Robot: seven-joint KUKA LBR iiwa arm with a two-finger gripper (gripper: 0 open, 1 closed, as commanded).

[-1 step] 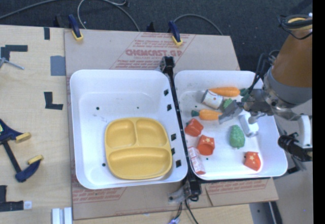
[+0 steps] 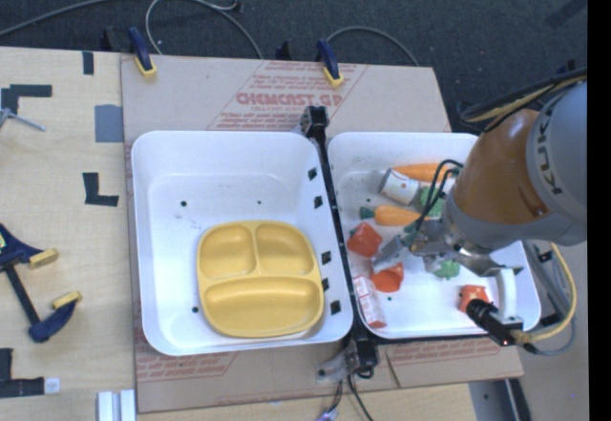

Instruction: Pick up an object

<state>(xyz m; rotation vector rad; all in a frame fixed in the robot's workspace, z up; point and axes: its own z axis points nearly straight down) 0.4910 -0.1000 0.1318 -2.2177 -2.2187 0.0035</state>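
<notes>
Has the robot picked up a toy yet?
Not yet, as far as I can see. The hand is down in the right bin, among the small toys by an orange-red piece. I can't see anything lifted. The yellow tray sits in the left bin. Grabbing and lifting are left.

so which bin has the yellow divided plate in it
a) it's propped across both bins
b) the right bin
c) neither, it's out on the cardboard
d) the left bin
d: the yellow divided plate lies flat on the floor of the left bin, wholly inside its rim, while the arm's gripper is over the small items in the right bin.
</notes>
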